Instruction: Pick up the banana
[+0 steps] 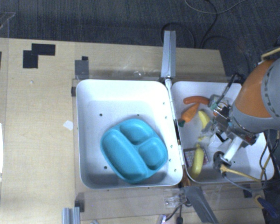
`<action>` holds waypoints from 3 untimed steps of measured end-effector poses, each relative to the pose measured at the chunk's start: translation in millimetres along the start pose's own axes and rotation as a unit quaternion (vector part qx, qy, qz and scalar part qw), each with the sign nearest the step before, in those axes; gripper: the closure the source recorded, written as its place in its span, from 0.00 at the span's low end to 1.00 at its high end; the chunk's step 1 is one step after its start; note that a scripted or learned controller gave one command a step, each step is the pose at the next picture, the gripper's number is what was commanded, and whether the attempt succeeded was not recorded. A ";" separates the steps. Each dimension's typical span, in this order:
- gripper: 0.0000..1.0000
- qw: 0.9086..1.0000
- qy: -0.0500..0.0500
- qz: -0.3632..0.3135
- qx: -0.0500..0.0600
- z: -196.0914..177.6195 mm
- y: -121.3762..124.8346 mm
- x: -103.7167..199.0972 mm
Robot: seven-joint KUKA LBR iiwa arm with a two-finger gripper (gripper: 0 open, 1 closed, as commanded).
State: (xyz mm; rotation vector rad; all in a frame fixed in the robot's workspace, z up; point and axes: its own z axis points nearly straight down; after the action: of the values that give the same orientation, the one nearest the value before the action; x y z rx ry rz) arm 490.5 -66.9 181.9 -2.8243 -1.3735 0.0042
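Start at the left of the frame: bare wooden counter (32,125), a few black marks up in the upper left corner. Moving in, you've got the left bin (91,97), and sitting in its lower middle is a blue divided plate (133,148), three compartments, nothing to do with your job.

Now cross the divider into the right bin (189,90). Near its upper left lies an orange carrot-like piece (192,110), with a small yellow piece (203,119) just beside it, too small to name with confidence. Down at the lower left corner of that bin, tucked close to the wall, there's the banana (198,160), lying roughly top to bottom in the frame, its lower end dark.

Right of it, the end effector (220,125) hangs low over the middle of the bin, near the banana but apart from it. Whether it's spread wide or closed, you cannot tell; the wrist hardware hides that.

Expect the banana to be light, smooth-skinned and curved, likely a toy, so it may roll or squirt out of a pinch. Take it across the middle of its length, the narrow way, and mind the bin wall crowding one side.
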 end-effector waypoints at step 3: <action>0.00 1.000 0.001 -0.006 -0.001 66.9 148.4 40.1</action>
State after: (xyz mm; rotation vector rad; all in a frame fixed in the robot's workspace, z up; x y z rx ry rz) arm 631.8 -127.0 114.6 -2.8169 -1.3915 0.0012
